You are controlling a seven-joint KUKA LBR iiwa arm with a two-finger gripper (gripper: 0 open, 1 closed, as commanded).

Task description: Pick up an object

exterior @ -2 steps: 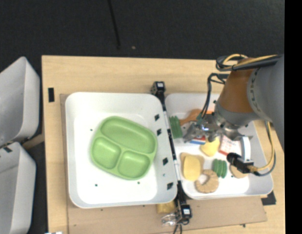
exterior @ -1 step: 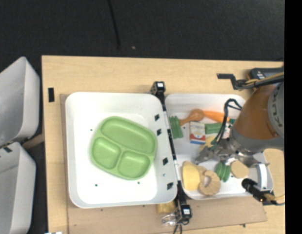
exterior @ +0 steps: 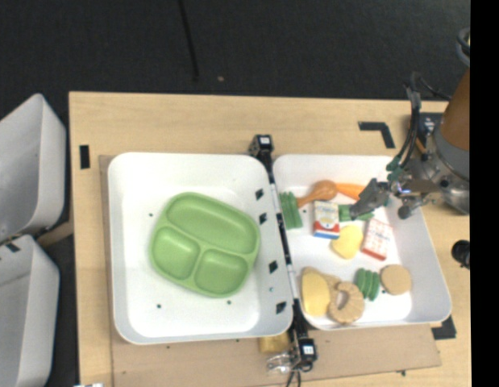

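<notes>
The right bin (exterior: 433, 252) holds several toy food items. Among them are an orange carrot (exterior: 348, 190), a brown piece (exterior: 318, 192), a green strip (exterior: 290, 210), a white and red carton (exterior: 326, 219), a yellow lump (exterior: 347, 243) and a red and white packet (exterior: 378, 239). My gripper (exterior: 368, 204) hangs low over the bin's upper middle, just right of the carton and above the yellow lump. Nothing is visibly held in it.
Along the right bin's front lie a yellow slice (exterior: 315, 291), a tan mushroom-like piece (exterior: 346, 301), a green piece (exterior: 366, 283) and a round biscuit (exterior: 395, 280). A green divided plate (exterior: 204, 244) sits in the left bin (exterior: 128, 297).
</notes>
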